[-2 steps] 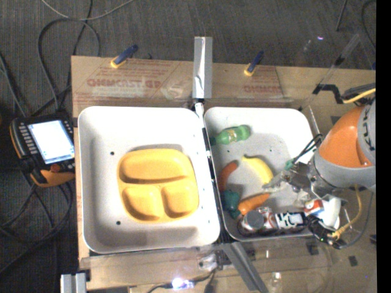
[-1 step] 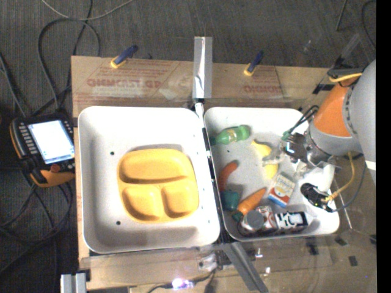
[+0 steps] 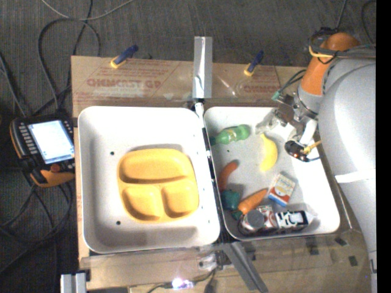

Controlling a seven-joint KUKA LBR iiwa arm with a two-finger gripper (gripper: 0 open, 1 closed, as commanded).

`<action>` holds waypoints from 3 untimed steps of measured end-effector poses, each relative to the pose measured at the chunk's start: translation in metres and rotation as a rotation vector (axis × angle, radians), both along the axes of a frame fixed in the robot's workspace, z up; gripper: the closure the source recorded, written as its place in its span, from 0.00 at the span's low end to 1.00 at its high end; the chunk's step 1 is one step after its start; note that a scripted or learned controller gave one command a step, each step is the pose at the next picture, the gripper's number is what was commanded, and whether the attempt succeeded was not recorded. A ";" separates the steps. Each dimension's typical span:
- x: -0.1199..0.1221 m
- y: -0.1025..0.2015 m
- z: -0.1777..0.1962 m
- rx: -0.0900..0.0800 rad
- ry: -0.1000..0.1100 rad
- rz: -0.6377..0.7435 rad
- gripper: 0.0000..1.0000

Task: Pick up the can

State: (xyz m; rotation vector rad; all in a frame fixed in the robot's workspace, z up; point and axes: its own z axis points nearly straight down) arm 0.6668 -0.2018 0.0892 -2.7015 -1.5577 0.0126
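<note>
My gripper (image 3: 292, 126) sits at the far right edge of the right bin (image 3: 330, 194), just beside the banana (image 3: 269, 153) and apart from it. I can't tell from this slanted view what state it is in, so I won't claim any; nothing of the bin's contents shows caught in it. The grey arm (image 3: 351, 121) crosses in from the right and covers that side of the bench.

Taking the banana as my landmark: the green bottle (image 3: 232, 134) lies to its left, toward the divider between the bins. Below and left of the banana is a slim orange-red piece (image 3: 227, 173), with a teal object (image 3: 231, 198) under that. Directly below the banana rests a small red and white carton (image 3: 281, 189), and a carrot (image 3: 252, 201) leans diagonally beside it.

The can (image 3: 272, 219) is the furthest thing from the banana, lying on its side against the bin's near wall, with the carrot's tip touching or nearly touching it. I judge it rolled into that corner because the wall stops it there, which also crowds any approach. The pick has not begun by my reading: the tool is well apart from the can.

The left bin (image 3: 98, 163) holds a yellow divided tray (image 3: 159, 185), far left of the banana.
</note>
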 end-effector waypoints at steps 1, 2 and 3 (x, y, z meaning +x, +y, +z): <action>-0.037 0.003 0.001 -0.013 -0.027 0.032 0.00; -0.038 0.001 0.010 -0.021 -0.024 0.034 1.00; -0.016 0.062 0.139 -0.021 -0.015 -0.148 1.00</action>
